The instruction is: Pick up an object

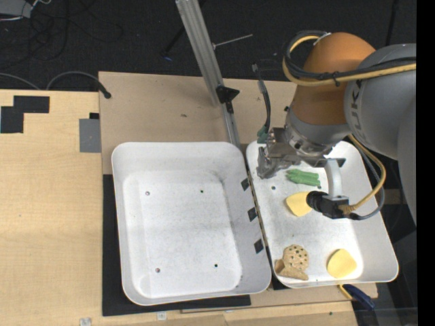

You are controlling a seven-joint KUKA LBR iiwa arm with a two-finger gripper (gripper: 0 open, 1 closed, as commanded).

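Observation:
My gripper (266, 167) hangs over the upper left part of the right bin (380, 263), close to the bin's left wall. Just right of it lies a green flat piece (304, 177). Below that rests a yellow wedge (297, 204). A tan cookie-like object (293, 261) sits near the bin's front left, and a yellow round piece (341, 263) lies at the front right. I see nothing between the fingers.
The left bin (129, 182) stands beside the right one, with black clips (252, 214) along the shared edge. A slanted metal rail (204, 53) rises behind the bins. A black cable fitting (329, 204) hangs off the wrist over the right bin.

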